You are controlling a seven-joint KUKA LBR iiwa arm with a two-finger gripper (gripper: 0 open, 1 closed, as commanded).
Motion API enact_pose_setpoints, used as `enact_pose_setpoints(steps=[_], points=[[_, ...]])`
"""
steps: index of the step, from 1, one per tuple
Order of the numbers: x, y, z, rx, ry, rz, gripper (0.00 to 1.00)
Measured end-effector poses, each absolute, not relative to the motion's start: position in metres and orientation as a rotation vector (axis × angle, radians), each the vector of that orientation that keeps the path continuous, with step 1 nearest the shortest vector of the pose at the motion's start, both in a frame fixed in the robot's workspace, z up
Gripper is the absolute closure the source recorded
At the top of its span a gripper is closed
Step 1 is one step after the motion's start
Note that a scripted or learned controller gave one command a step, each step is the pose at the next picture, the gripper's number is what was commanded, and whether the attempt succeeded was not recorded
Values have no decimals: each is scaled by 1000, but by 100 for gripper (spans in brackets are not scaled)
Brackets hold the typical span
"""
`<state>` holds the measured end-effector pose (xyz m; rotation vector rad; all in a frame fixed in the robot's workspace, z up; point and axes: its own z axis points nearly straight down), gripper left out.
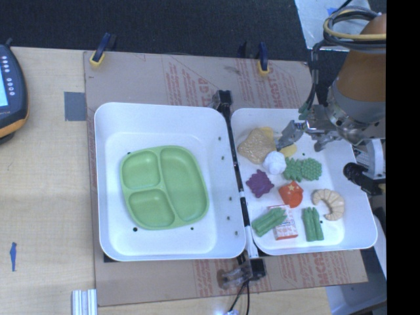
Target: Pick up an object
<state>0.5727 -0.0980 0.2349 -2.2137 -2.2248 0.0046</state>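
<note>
The camera view looks down on two white bins side by side. The left bin (pixel 108 176) holds a green plate (pixel 164 187) with three sections, lying flat in the middle. The right bin (pixel 357 238) holds a bunch of toy foods close together, likely so the arm has plenty to choose from: a tan bread piece (pixel 256 145), a white ball (pixel 275 163), a purple piece (pixel 260 183), a bumpy green piece (pixel 303 170), a red tomato (pixel 291 193), a croissant (pixel 329 203) and some green beans (pixel 312 224).

The gripper (pixel 293 134) hangs over the top of the right bin, near the bread and the white ball. Its dark fingers look a little apart, and nothing sits between them, so it holds no toy yet. It seems to be getting ready to go down for one.

The arm is cut off at the right. A small yellow thing (pixel 289 151) under the gripper is hard to make out.
</note>
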Motion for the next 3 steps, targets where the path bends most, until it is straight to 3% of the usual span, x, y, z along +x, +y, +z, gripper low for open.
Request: enact_pose_setpoints(steps=[1,2,3], points=[[543,-119,133,-2211,-2216,16,0],[503,-123,89,-2211,-2218,11,0],[506,-124,102,-2212,-2226,7,100]])
